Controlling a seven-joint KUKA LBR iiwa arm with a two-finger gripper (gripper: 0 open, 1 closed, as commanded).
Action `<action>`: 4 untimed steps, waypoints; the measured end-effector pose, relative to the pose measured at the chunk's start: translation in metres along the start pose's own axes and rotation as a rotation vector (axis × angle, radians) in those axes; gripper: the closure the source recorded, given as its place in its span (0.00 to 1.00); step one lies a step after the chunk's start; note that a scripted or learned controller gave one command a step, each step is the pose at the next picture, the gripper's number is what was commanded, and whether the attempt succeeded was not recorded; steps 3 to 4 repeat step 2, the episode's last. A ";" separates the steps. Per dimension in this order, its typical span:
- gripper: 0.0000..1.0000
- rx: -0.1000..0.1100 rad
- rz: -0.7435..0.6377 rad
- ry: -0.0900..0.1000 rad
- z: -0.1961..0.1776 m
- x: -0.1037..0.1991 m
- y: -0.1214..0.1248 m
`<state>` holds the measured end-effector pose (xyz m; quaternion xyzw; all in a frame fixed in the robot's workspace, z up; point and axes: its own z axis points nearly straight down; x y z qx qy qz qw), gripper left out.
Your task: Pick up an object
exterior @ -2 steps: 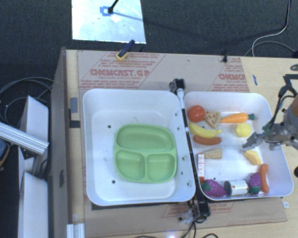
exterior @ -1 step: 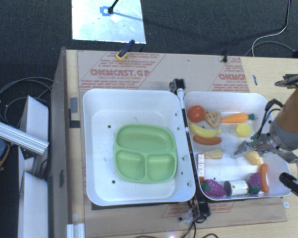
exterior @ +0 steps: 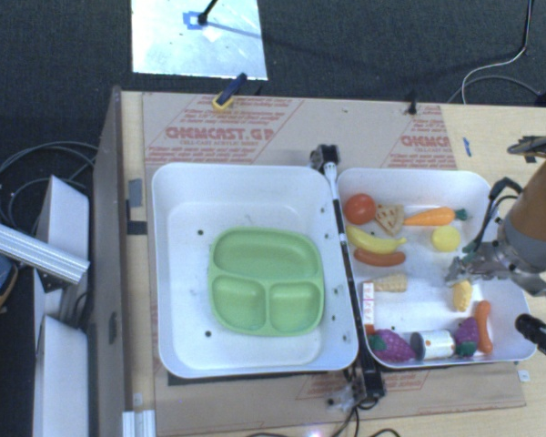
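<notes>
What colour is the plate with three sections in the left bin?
The plate is light green, seen in the camera view from above.

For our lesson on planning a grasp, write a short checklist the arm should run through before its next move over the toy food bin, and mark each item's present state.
1. Gripper sits over the right bin: ok.
2. A target lies close under it, the toy corn cob: ok.
3. Whether anything is already between the fingers: cannot tell, the wrist hides them.
4. Room around the target: not ok, a small orange carrot lies just beside the corn and the bin wall is near.
5. Other items stand apart from the gripper, such as the lemon and sausage: ok.
6. Green divided plate in the left bin is out of the arm's way: ok.
</notes>
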<state>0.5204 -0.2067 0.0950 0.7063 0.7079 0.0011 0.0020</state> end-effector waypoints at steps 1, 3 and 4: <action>1.00 0.001 -0.002 0.002 -0.031 0.074 0.067; 1.00 0.000 -0.003 0.003 -0.107 0.163 0.036; 1.00 0.000 -0.003 0.003 -0.107 0.163 0.036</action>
